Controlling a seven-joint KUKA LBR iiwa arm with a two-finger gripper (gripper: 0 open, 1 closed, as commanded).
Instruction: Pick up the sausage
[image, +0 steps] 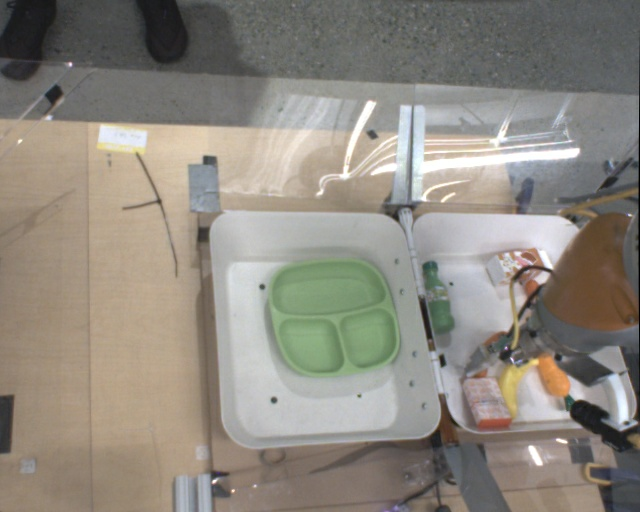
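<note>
The bench is viewed from one fixed camera set above it, tilted down at a slant, far enough off that both white bins are taken in: left bin (240, 330) and right bin (465, 250). A strip of grey floor (400, 40) is caught along the top edge. The arm (595, 285) is seen entering from the right.

Small reddish sausage (489, 347), barely discernible, lying in right bin (462, 240)
</note>
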